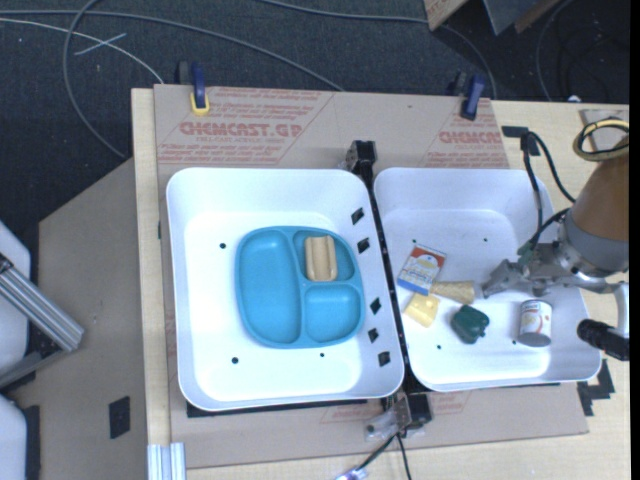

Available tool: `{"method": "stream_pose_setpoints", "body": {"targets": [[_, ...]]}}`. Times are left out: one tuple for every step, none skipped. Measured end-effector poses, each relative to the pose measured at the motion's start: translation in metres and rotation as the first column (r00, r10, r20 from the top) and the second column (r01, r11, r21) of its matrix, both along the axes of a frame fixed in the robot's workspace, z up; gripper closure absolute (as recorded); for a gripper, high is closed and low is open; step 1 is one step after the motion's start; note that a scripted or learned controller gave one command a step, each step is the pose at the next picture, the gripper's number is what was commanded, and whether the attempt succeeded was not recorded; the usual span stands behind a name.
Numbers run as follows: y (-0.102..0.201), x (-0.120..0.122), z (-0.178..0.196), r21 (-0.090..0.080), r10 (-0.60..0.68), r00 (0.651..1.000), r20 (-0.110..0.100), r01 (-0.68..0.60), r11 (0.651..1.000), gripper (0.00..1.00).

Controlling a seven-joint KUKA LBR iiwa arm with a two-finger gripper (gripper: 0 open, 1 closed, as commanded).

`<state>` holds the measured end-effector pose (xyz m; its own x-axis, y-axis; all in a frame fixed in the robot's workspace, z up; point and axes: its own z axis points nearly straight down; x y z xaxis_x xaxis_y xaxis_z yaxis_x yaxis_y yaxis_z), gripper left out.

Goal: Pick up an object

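Observation:
In the right bin lie a white and red packet, a yellow piece, a tan stick, a dark green object and a small white can. My gripper reaches in from the right, low over this bin. Its tip is just right of the tan stick's end, above the green object and left of the can. Nothing visibly rides in it. In the left bin a blue divided plate carries a tan block in its upper right compartment.
A black divider with clips runs between the two bins. The arm's wrist and orange band hang over the right bin's right edge. Cables trail along the bench behind it. Blue clamps hold the board at the back.

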<state>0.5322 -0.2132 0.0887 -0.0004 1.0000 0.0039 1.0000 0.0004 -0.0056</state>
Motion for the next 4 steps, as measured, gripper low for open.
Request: {"method": "stream_pose_setpoints", "body": {"targets": [[-0.001,0.002,0.014,-0.002,0.0,1.0,0.006,0.0,1.0,1.0],[-0.002,0.006,0.078,-0.006,0.001,1.0,0.012,-0.001,1.0,1.0],[0.006,0.014,0.131,-0.006,0.002,1.0,0.011,-0.002,1.0,1.0],[0.006,0.015,0.164,-0.006,0.001,1.0,0.011,-0.001,1.0,1.0]]}}
